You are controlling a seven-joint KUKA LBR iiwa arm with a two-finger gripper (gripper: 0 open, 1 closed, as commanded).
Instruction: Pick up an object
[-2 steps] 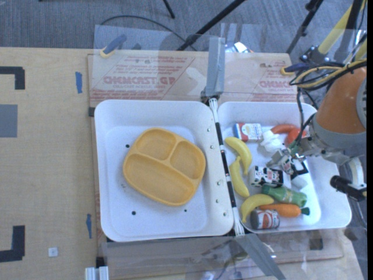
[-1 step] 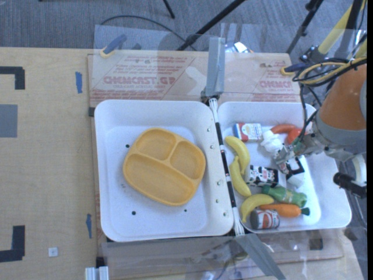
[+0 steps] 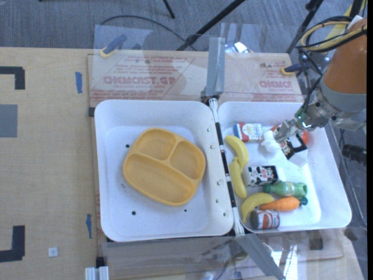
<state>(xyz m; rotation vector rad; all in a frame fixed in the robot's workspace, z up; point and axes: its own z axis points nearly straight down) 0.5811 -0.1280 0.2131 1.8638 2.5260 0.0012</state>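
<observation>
Bench bears two bins, tray (image 3: pixel 165 166) in the left, food toys in the right (image 3: pixel 332 174), where my pincer (image 3: pixel 285 130) sits low over a white piece (image 3: pixel 269 143) at the far side, grip state indeterminate, nothing lifted yet.

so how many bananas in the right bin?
3, all along the right bin's left side: one banana uppermost, a second just below it by the divider, a third curved beside the can. Others could be hidden under the clutter.

grey carpet floor (image 3: pixel 70 10); tan bench top (image 3: pixel 41 156).
</observation>
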